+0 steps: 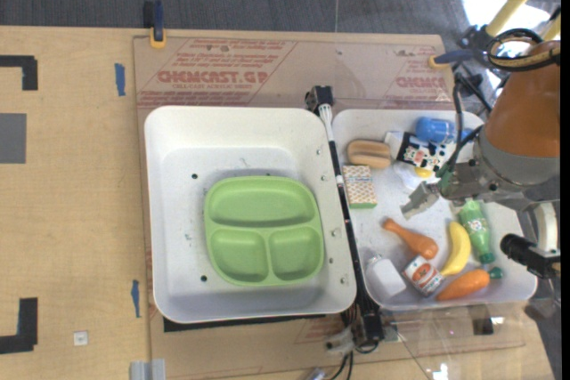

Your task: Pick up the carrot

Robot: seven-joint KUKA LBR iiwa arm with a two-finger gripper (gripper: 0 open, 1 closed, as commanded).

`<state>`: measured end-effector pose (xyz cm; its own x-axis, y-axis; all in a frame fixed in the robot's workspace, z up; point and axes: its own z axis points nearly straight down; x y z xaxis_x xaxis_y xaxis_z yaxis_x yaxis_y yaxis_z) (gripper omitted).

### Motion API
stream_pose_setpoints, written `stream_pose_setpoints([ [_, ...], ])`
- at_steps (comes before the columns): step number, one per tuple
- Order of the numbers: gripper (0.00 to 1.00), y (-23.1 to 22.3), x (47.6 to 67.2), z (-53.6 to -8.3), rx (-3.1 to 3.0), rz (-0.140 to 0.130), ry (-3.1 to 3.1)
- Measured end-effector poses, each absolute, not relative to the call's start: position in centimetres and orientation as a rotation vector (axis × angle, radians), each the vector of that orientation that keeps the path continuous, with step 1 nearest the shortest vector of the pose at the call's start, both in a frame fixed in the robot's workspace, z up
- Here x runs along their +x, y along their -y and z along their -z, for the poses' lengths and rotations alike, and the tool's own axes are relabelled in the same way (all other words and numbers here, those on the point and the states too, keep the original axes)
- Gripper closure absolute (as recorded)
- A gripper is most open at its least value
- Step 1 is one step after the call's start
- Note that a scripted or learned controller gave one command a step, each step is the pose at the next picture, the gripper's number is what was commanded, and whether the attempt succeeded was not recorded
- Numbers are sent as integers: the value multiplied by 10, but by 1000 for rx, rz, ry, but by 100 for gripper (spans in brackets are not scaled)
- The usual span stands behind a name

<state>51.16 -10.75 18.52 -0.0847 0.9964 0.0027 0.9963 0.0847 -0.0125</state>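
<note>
Lying orange, tapered, green-tipped: carrot [465, 284].

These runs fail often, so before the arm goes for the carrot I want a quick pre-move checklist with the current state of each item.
1. Carrot in view and findable: ok, it lies near the front edge of the right bin.
2. Carrot free of the hand: ok, the hand hovers farther back, apart from it.
3. Hand carrying nothing: cannot tell, its tips are too small to read.
4. Room around the carrot: not ok, the banana sits just beside it and a small can lies close on its left.
5. Path from hand to carrot: not ok, the drumstick and banana lie between them.
6. Green bottle clear of the arm: cannot tell.
</note>
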Motion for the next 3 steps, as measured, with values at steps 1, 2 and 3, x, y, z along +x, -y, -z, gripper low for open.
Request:
stream_pose_setpoints([
  [1,0,146,489,-95,-2082,5,2362],
  [2,100,146,489,-104,-2088,6,2360],
  [3,100,186,485,-92,-1890,15,2520],
])
